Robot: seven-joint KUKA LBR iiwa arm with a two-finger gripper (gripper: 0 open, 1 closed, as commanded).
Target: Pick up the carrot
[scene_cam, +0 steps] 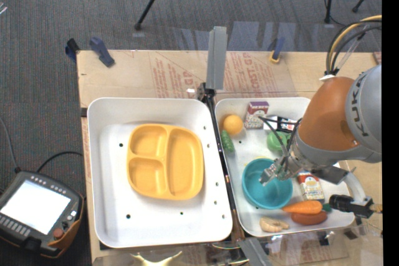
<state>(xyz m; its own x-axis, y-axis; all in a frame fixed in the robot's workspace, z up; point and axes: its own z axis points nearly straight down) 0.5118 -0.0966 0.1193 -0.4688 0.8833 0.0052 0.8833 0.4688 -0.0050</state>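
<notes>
- The carrot [303, 207] lies near the right bin's front rim, touching a dark red piece [310, 218].
- The gripper [269, 176] hovers over the teal bowl [267, 191]; I cannot tell the jaws' state.
- Risk: descending here hits the bowl, missing the carrot.

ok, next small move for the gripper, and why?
Probably shift toward the near-right corner of the right bin before descending. The gripper hangs over the teal bowl, while the carrot lies just beyond the bowl's rim, on a red piece, so it isn't lined up yet.
</notes>
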